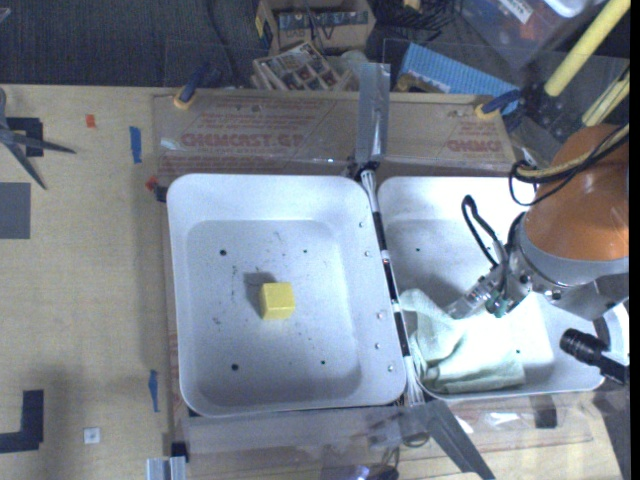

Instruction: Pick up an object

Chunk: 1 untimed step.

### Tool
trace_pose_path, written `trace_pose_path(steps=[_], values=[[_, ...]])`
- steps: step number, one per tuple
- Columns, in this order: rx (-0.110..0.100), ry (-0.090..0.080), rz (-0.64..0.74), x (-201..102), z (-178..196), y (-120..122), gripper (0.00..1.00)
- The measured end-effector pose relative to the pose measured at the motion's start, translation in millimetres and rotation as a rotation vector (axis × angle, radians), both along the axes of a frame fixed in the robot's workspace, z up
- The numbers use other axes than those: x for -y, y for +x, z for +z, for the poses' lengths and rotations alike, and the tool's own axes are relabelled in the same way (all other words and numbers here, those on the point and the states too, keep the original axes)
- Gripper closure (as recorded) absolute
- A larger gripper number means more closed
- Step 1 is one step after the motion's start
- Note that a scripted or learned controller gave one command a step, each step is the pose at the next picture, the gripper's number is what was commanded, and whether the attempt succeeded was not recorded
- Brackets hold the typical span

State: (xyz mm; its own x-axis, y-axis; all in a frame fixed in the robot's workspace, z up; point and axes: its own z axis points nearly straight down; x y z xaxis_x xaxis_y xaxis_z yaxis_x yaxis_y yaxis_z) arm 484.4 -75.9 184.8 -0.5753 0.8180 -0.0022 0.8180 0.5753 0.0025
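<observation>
One matte yellow cube (278,300), one crumpled pale cloth (468,353).

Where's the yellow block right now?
The yellow block lies near the middle of the left bin, apart from the pincer over the right bin.

Bright overhead light, glare washing out the right bin (450,203) floor, short soft shadow beside the yellow block (278,300), slightly soft focus throughout.

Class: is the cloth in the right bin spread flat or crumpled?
Crumpled. The pale cloth lies bunched in folds against the right bin's near-left corner, beside the end effector.
</observation>
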Motion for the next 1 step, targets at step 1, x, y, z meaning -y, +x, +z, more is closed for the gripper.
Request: trace_pose_path(steps=[1], values=[[-0.002, 0.0, 0.35, 27.0, -21.1, -4.6, 1.0]])
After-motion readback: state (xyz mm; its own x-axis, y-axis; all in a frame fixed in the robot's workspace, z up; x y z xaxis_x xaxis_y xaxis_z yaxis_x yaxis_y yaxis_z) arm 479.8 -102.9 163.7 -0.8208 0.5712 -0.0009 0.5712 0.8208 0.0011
